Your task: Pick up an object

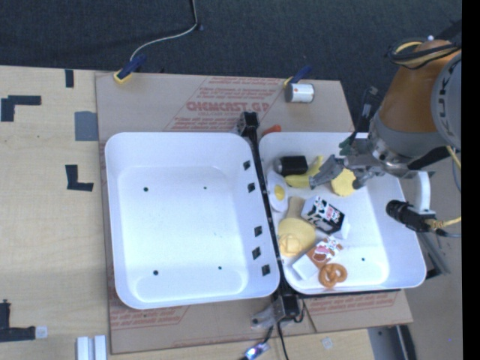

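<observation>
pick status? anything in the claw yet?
Done: arm is over the right bin, claw low among the items. In hand: nothing visibly gripped; it sits by the yellow round piece. Left: grasp and lift. Pretzel and black-and-white box lie untouched.

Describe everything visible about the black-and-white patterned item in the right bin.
The black-and-white item is a small, boxy piece with a cow-like blotch print, lying tilted near the middle of the right bin. A pale yellow lump sits at its lower left, a red-and-white piece just below. The hand is above it, apart.
</observation>
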You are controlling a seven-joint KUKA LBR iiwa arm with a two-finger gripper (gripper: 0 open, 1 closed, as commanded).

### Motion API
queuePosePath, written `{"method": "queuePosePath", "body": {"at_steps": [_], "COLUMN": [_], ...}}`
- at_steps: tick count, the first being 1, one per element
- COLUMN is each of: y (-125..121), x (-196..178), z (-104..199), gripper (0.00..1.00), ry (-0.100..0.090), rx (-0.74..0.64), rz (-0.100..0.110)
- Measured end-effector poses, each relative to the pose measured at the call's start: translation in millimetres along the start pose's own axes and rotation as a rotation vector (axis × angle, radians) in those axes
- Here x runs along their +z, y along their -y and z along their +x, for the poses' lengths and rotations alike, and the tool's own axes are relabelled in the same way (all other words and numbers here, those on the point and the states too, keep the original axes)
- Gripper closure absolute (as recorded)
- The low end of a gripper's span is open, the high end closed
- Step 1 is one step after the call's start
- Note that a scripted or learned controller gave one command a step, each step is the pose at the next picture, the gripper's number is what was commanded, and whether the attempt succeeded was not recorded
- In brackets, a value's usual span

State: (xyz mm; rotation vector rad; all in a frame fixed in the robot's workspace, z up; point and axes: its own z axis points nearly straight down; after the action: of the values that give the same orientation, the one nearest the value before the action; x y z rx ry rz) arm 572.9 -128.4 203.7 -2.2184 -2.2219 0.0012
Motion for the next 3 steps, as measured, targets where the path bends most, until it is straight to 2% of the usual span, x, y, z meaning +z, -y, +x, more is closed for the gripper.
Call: {"method": "queuePosePath", "body": {"at_steps": [1, 2, 3], "y": [44, 39, 38], "x": [93, 97, 85], "z": [21, 20, 16], "gripper": [0.00, 0.00, 1.00], "ry": [0.009, 0.015, 0.021], "rx": [0.002, 0.003, 0.006], "rz": [-0.023, -0.034, -0.038]}}
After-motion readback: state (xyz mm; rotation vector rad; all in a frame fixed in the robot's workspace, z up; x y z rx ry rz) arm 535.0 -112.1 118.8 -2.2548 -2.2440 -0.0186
